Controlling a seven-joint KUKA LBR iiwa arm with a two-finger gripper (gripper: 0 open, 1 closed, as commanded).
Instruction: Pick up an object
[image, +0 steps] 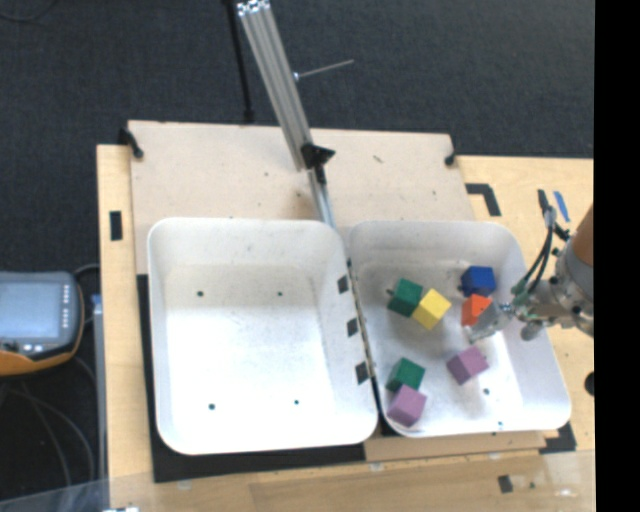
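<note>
The right bin (535, 385) holds several small blocks. A blue block (479, 278) lies near the far right, with an orange block (475, 308) just in front of it. A green block (406, 297) touches a yellow block (433, 309) in the middle. Nearer the front are a purple block (467, 364), a second green block (406, 373) and a second purple block (407, 404). My gripper (492, 321) reaches in over the bin's right wall, low and right beside the orange block, above the first purple block. Nothing visibly hangs from it.
The left bin (250, 335) sits beside the right one, the two sharing a middle wall. A slanted aluminium rail (285, 95) rises from behind the bins. A grey device (38, 315) stands off the bench at the left.
</note>
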